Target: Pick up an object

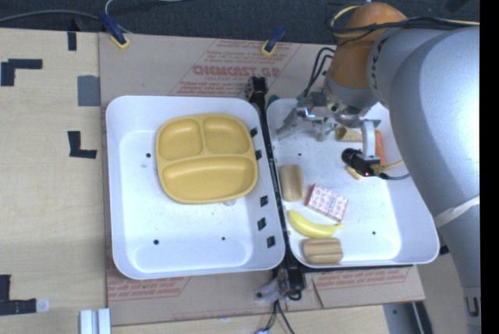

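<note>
Evidently the task is at its approach step: nothing has been picked up yet, by the look of things. The gripper (321, 119) hangs low over the far end of the right bin (394, 211), close to the wall it shares with the left bin (132, 200). Whether it is released or clenched I cannot tell from this angle, and I see nothing held in it.

The candidates for picking all lie toward the near end of the bin from the gripper. Closest is a small tan roll (291, 182), lying near the shared wall, just short of the gripper. Further on is a pink-and-white box (327, 202), then a banana (313, 225) just beyond the box, and last a second roll (322, 250) against the near wall, almost touching the banana. A slim orange piece (380, 145) lies just beside the gripper on the arm's side, partly hidden, and I cannot say what it is. Across the wall from the gripper, a yellow divided plate (207, 157) fills much of the left bin.

My judgement is that the next move calls for choosing one target and centring over it before descending. The tan roll seems the easiest: it is nearest and lies apart from the others. The banana and the second roll are crowded together, so a grasp there could catch both or push one aside. The plate looks too broad and flat for a grip like this.
</note>
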{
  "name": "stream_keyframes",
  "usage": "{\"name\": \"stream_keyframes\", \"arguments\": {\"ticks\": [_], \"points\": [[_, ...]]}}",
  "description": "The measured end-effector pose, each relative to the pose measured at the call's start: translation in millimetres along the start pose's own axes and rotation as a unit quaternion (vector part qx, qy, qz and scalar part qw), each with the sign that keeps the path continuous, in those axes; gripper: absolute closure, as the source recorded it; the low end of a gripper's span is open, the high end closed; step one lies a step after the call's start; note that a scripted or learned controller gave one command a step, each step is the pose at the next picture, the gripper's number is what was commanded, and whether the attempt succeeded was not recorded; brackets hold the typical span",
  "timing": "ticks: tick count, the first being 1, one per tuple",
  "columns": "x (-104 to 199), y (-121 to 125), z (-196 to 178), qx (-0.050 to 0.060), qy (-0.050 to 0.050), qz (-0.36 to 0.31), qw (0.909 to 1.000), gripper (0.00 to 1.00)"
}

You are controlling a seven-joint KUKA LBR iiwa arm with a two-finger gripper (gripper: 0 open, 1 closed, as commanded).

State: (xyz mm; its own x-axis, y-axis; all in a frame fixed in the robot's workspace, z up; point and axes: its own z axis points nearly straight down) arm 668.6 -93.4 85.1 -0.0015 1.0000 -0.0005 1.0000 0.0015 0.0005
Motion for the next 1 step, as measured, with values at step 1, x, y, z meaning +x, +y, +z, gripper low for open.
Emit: {"name": "stream_keyframes", "arguments": {"ticks": [1], "points": [[0.3,0.3,-10.3,-0.001,0.0,-0.001,1.0,1.0]]}}
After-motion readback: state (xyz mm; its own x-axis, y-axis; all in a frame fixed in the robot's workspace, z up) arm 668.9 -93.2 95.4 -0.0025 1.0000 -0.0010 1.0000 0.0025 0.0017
